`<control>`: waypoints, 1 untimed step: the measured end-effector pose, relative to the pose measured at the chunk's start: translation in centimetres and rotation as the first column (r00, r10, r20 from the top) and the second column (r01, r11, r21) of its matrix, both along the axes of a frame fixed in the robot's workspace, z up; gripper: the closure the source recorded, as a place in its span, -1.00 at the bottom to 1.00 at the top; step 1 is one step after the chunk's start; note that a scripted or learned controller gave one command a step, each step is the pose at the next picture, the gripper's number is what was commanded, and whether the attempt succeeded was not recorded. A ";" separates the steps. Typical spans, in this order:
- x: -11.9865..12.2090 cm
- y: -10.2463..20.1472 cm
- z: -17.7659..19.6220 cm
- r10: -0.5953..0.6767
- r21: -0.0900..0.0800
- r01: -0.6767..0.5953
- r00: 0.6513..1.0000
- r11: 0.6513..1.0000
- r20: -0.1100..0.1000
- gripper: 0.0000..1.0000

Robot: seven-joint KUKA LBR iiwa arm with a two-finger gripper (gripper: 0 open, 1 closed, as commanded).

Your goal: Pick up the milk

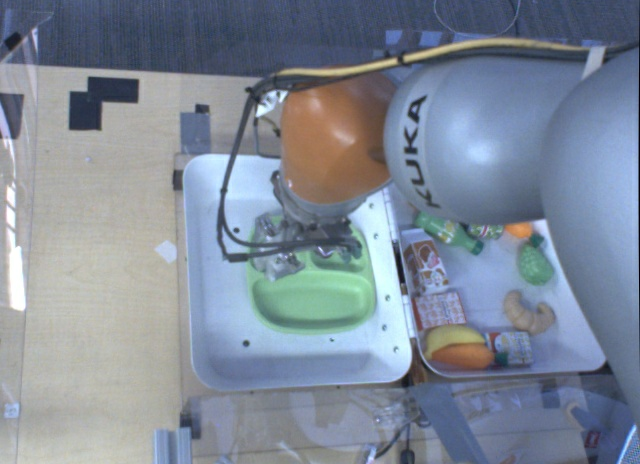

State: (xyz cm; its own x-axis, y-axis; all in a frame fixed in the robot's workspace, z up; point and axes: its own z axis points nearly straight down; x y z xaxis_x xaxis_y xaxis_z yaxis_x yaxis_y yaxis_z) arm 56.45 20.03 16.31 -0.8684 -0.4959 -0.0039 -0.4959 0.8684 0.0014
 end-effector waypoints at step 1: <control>2.0 -2.5 1.9 -0.323 0.003 0.323 0.946 0.946 0.003 1.00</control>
State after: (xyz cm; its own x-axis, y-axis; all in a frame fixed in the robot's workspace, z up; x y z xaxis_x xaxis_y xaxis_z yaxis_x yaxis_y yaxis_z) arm 58.44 17.51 18.26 -0.9820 -0.1887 -0.0077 -0.1887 0.9820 0.0021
